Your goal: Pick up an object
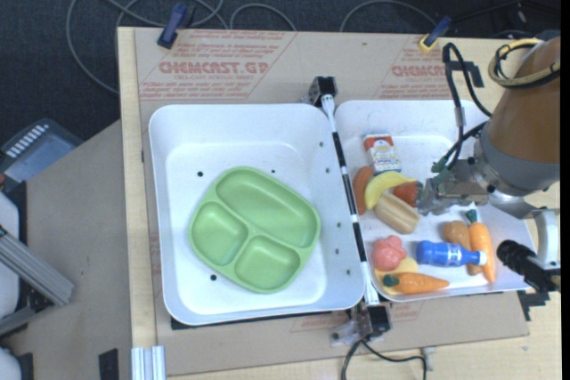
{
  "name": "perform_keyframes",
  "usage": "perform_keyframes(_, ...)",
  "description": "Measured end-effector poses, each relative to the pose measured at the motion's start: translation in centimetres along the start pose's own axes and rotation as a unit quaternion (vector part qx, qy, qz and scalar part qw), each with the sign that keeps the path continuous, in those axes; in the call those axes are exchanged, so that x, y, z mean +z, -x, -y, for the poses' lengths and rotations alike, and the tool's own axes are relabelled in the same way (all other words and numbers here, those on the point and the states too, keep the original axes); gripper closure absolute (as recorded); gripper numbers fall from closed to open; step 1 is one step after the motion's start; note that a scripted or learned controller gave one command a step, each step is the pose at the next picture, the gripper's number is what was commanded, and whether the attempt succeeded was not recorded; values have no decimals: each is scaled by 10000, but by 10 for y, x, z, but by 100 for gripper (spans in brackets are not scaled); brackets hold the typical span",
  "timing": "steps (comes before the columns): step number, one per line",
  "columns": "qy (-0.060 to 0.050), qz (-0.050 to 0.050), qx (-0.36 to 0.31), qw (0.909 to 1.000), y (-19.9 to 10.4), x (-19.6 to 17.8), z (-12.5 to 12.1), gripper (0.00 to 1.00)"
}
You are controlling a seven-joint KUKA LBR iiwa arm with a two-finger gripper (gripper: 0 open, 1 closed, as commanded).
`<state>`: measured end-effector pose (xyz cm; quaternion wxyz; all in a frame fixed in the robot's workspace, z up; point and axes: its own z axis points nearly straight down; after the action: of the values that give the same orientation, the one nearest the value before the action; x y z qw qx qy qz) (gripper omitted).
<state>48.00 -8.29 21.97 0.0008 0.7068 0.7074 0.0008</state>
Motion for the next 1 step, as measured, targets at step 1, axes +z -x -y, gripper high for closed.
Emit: perform_keyframes(1,-12,0,2,10000,0,1,1,0)
